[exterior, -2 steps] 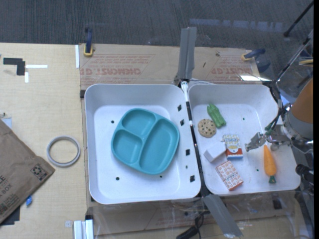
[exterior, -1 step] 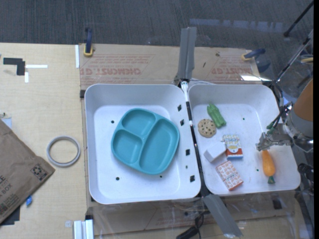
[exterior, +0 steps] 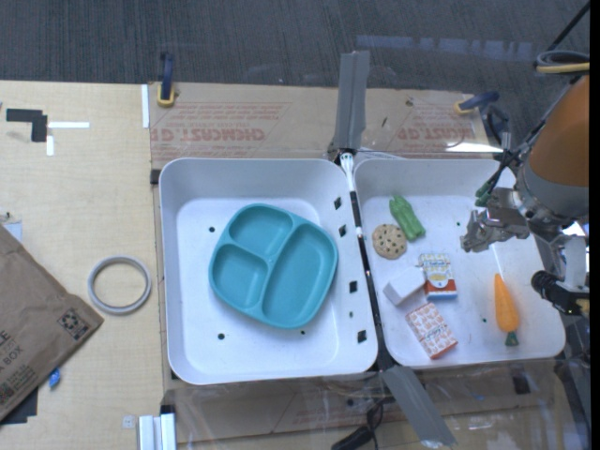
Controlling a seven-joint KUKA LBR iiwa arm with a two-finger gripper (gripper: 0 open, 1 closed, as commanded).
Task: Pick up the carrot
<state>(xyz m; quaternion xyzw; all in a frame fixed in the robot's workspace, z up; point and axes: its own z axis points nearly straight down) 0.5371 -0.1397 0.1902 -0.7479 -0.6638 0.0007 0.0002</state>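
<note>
An orange carrot (exterior: 506,306) with a small green stem end lies in the right bin (exterior: 553,340), near its right wall, pointing toward the front. My gripper (exterior: 476,236) hangs over the right bin's upper right part, up and to the left of the carrot and apart from it. Nothing shows between its fingers.
The right bin also holds a green pod (exterior: 407,217), a cookie (exterior: 388,241), a white block (exterior: 404,287) and two small cartons (exterior: 437,275) (exterior: 431,331). A teal divided plate (exterior: 274,264) sits in the left bin (exterior: 178,326). A tape ring (exterior: 119,282) lies on the bench at left.
</note>
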